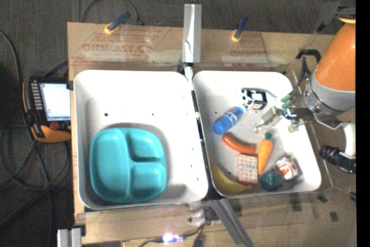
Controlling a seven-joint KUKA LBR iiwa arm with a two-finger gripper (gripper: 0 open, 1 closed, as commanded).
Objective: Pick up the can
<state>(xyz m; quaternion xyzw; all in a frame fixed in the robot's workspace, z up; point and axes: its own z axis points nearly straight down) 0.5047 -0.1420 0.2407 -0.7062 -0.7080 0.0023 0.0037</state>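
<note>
The can (288,168) is small, red and white, and lies on its side in the front right corner of the right bin (231,81). A green object (272,181) lies against its left side and an orange carrot (264,154) is just beyond that. My gripper (279,122) hangs over the right part of this bin, above the carrot's tip and well behind the can. It is open with nothing between its fingers. The grey arm with its orange band (338,63) reaches in from the right.
The right bin also holds a blue bottle (227,121), a red sausage (239,144), a banana (226,181), a small red-and-white box (247,169) and a black-and-white item (254,96). A teal divided tray (128,165) sits in the left bin (98,87).
</note>
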